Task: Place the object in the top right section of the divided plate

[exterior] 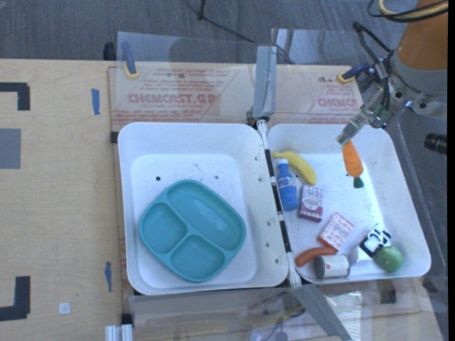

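1. Pincer (350, 135) hangs over the upper part of the right bin (411, 212), reaching in from the right w/ the grey wrist and orange band above it. Its tips sit right at the top of the toy carrot (352, 160); whether they're spread or pressed together, can't tell at this res.
2. Carrot (orange body, green end pointing down) lies just below the tips, near the bin's upper right. Can't tell if it's pinched, merely touched, or resting on the bin floor, so no confirmed grasp.
3. Other stuff in the right bin: yellow banana (298, 165) and blue bottle (287, 185) next to the divider, small red carton (311, 203) just right of the bottle, red-and-white packet (336, 229) lower down, sausage (313, 255) touching a small can (333, 266) near the bottom edge, black-and-white toy (375, 242) beside a green apple (388, 259) at bottom right.
4. Left bin (135, 212) holds the teal divided plate (192, 229); all three sections look bare, incl. the top right one (the big section).
5. Progress, my read: early. Nothing delivered yet. Left to do: secure the object (probably the carrot), lift, carry across the divider, set down in the plate's top right section, let go.
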Tool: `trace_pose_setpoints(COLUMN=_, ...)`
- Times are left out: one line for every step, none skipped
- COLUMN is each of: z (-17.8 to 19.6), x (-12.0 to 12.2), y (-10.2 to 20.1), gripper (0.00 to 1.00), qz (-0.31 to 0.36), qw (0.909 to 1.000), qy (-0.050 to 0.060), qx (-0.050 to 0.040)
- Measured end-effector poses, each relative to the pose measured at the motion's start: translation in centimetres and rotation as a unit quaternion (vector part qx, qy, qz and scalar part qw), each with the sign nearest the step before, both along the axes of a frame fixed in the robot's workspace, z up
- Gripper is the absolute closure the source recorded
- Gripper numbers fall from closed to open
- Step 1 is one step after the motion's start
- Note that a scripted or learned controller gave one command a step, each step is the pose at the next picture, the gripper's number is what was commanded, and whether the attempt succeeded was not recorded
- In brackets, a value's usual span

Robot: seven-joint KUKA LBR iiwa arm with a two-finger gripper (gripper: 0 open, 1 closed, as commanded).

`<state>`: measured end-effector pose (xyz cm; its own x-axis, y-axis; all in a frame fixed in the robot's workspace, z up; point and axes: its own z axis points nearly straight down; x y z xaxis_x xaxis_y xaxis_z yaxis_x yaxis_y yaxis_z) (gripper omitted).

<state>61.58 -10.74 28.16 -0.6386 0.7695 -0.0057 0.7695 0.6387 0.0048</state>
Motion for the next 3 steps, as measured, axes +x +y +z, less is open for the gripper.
trace_pose_setpoints(z=-2.5, x=-4.7, y=10.6, gripper=1.0, qz=-0.115, qw=0.9934, qy=0.004, qx=0.0011)
trace_pose_setpoints(z=0.3, x=-2.4, y=10.7, gripper=1.0, qz=-0.192, qw=0.9814, qy=0.001, qx=0.0012)
trace_pose_setpoints(z=-4.9, x=0.3, y=12.1, gripper=1.0, qz=-0.331, qw=0.9435, qy=0.004, qx=0.0013)
